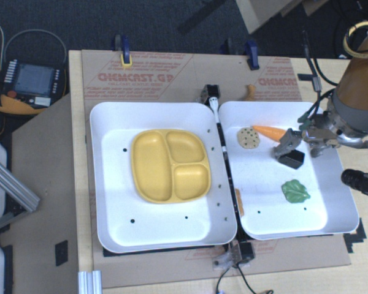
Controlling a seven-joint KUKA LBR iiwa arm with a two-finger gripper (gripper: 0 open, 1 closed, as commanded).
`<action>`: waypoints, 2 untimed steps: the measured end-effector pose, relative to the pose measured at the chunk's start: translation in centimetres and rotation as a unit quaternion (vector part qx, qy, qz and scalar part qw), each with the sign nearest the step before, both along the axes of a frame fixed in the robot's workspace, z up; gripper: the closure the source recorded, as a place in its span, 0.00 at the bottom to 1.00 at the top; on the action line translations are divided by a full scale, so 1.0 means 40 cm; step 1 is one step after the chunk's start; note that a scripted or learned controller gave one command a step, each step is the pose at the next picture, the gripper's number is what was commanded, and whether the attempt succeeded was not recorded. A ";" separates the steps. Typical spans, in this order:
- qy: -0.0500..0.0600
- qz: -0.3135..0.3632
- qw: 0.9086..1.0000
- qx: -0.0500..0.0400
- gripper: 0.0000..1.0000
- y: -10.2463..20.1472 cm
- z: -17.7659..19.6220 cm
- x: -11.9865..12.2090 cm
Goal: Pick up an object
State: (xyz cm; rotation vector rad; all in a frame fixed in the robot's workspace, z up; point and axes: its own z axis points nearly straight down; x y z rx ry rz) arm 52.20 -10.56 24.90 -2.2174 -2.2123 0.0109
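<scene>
A counter (80,164) covered in brown board carries two shallow white bins side by side. The left bin (110,213) holds a yellow plate (170,164) with three compartments, all bare. The right bin (331,219) holds three small things: a round speckled cookie (248,138) at its far left, an orange carrot (270,132) just to the right of the cookie, and a crumpled green leaf (295,191) nearer the front.

The arm (356,97) reaches in from the right. Its gripper (289,151) hangs low over the right bin, between the carrot and the leaf, close to the carrot's right end. Whether the jaws are open or closed cannot be told from this angle, and nothing is seen held.

The carrot is probably the nearest pick. It looks like a light toy: stiff, smooth, possibly slippery, and tapered. The best hold would be across its thicker middle, with the jaws square to its length. The leaf looks soft and thin; the flat cookie would be hard to pinch.
</scene>
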 end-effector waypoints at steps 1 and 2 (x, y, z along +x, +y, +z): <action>-0.006 0.001 1.000 -0.001 0.00 0.000 0.014 0.005; -0.003 0.001 1.000 0.000 0.00 -0.008 -0.113 -0.019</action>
